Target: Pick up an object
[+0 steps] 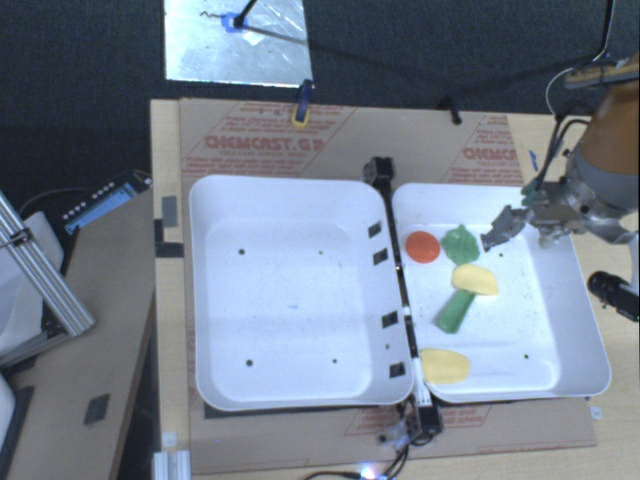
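The right bin (560, 358) holds several small items. An orange-red round piece (422, 247) lies near its left wall, with a green leafy piece (461, 243) just right of it. Below them are a yellow lump (475, 281), a green stick-shaped piece (454, 312) and another yellow piece (444, 366) in the front left corner. My gripper (503, 228) hangs over the upper part of the right bin, just right of the green leafy piece and apart from it. Nothing shows between its fingers.
The left bin (290, 288) sits beside the right one, with a black divider strip (395, 288) with clips between them. Both rest on a cardboard sheet (270, 143). A metal plate (235, 28) lies at the back. The arm's orange band (610, 138) is at the right.
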`<state>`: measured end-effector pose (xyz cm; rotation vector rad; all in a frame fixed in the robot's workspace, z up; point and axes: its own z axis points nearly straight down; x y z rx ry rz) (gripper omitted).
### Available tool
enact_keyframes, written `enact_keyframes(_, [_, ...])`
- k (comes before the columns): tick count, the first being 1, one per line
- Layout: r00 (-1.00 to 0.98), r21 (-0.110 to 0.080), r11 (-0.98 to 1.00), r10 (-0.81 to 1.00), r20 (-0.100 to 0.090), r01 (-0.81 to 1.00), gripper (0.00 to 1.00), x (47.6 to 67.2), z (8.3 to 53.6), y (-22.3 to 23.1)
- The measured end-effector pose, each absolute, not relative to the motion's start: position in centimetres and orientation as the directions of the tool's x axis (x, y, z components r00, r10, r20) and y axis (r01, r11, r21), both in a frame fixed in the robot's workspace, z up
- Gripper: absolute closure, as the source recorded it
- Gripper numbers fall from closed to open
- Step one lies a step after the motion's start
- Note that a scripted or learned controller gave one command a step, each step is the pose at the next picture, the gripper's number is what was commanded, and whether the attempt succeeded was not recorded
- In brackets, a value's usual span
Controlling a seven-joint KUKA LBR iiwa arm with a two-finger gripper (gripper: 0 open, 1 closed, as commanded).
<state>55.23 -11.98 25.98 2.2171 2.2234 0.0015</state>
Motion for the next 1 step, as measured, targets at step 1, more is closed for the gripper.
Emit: enact_keyframes(1, [0.003, -0.009, -0.003, 1.0, 0.003, 1.0, 0.0, 48.26, 14.61, -14.34])
